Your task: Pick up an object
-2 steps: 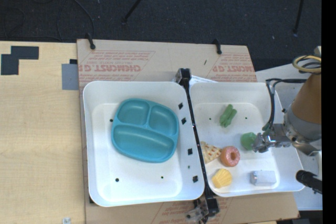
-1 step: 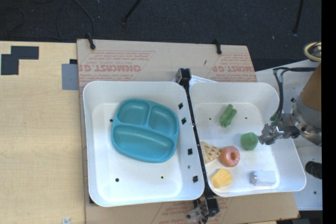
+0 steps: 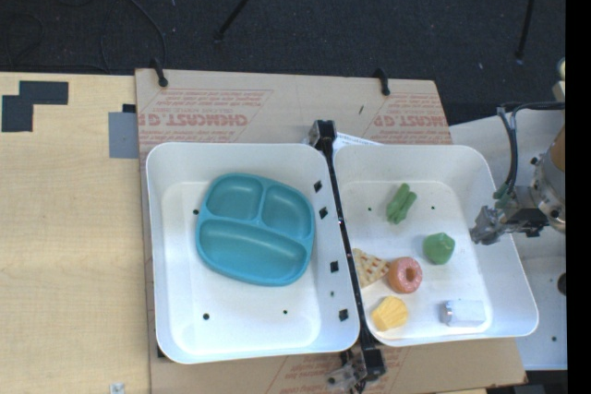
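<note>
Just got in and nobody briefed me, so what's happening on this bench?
The arm's gripper sits at the right edge of the right bin, holding nothing visible. That bin holds a green pepper, a green pod, a donut, a waffle piece, a yellow item and a pale block. A teal divided plate lies in the left bin.

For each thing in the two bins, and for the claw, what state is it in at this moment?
Teal divided plate: flat in the left bin, nothing on it.
Green leafy toy: lying loose in the right bin.
Green pepper: loose, apart from the claw.
Doughnut: flat, touching the waffle piece.
Yellow toy: loose, near the front wall.
White block: loose.
Claw: over the right bin's right edge, holding nothing visible.
</note>
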`<state>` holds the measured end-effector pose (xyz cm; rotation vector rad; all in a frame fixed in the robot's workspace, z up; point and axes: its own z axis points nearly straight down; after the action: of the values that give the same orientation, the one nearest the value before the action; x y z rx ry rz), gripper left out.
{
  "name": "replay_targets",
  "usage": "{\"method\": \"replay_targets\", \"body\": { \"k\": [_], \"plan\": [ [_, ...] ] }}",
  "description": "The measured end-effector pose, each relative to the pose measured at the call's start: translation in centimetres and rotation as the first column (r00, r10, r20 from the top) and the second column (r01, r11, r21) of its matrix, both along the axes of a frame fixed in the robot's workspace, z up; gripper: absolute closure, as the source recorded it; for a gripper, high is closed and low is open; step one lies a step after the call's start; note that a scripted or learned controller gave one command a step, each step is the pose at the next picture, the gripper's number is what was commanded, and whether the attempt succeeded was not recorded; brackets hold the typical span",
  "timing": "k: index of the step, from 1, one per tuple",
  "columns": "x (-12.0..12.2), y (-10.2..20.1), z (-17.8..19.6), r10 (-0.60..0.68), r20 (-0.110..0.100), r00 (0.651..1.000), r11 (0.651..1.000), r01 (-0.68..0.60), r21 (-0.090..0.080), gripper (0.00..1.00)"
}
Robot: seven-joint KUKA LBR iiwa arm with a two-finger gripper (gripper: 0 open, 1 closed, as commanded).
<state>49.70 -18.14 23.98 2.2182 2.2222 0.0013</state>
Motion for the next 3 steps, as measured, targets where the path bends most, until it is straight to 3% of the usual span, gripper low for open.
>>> {"method": "replay_targets", "body": {
  "k": [3],
  "plan": [
    [6.9, 15.4, 0.0, 0.003, -0.004, 1.0, 1.0, -0.003, 0.002, 1.0]
  ]
}}
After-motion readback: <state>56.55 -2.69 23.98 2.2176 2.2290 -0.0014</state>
